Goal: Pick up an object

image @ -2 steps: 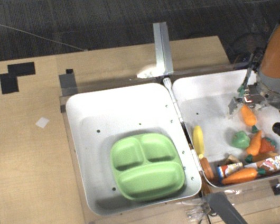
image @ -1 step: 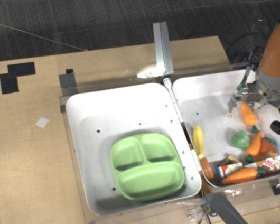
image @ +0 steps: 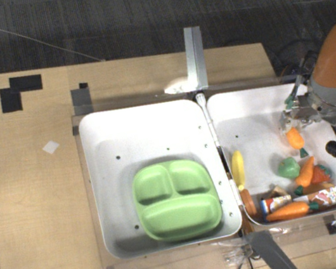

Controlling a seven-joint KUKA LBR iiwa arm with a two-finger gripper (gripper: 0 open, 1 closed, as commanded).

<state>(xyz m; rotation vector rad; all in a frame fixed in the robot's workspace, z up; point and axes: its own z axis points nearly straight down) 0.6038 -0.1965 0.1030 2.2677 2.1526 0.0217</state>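
Observation:
My gripper (image: 294, 121) hangs over the upper right part of the right bin (image: 248, 116), reaching in from the right under the orange wrist band. A small orange piece (image: 295, 138) sits directly below its tip, touching or nearly touching it; I cannot make out whether it is gripped. Lower in the same bin lie a green lump (image: 288, 167), an orange carrot (image: 306, 170), a longer carrot (image: 289, 211), a labelled bottle (image: 308, 199) and a yellow banana (image: 238, 168) against the left wall.
The left bin (image: 111, 140) holds a green divided plate (image: 176, 199) in its lower half. A metal post (image: 196, 61) stands behind the seam between the bins. Cables and arm parts crowd the right bin's right rim.

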